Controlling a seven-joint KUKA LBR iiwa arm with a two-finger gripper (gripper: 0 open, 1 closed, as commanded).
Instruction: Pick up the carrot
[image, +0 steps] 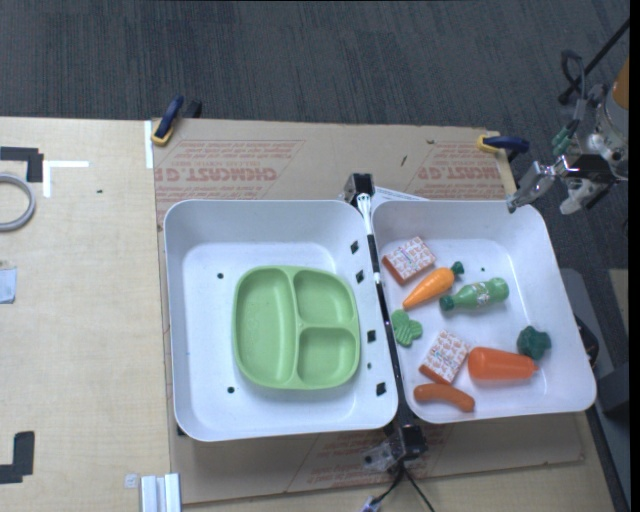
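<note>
**The hand is up high and the carrot is waiting in the right bin**

My robot's hand (548, 186) sits by the top right corner of the right bin, just past the rim. It holds nothing. I see two thin fingers there, but they are small and a bit blurry, so I cannot tell if the hand is open or closed.

The thing I want is the small orange carrot with a green leafy top (431, 286). It lies tilted in the upper left part of the shallow white right bin (560, 290). It is well apart from the hand, down and to the left of it.

I think the best way is to bring the hand over the middle of the carrot and turn the fingers so they close across its thin body, not along it. I need to be careful, because a red and white waffle-like square block (408, 258) sits just beside the carrot's fat end, and a green toy bottle (477, 294) lies close to its leafy end. The hand could bump them.

There is also a bigger fat orange carrot-like toy (501, 365) lower in the bin, so I must not mix them up. The same bin holds a second waffle-like square block (444, 355), a red-orange sausage shape (444, 397), a small green leaf-like piece (405, 327) and a dark green broccoli-like toy (533, 343).

The shallow white left bin (195, 300) holds a light green plastic plate with three parts (297, 327). Nothing lies on the plate. Both bins rest on the counter (80, 330).
</note>
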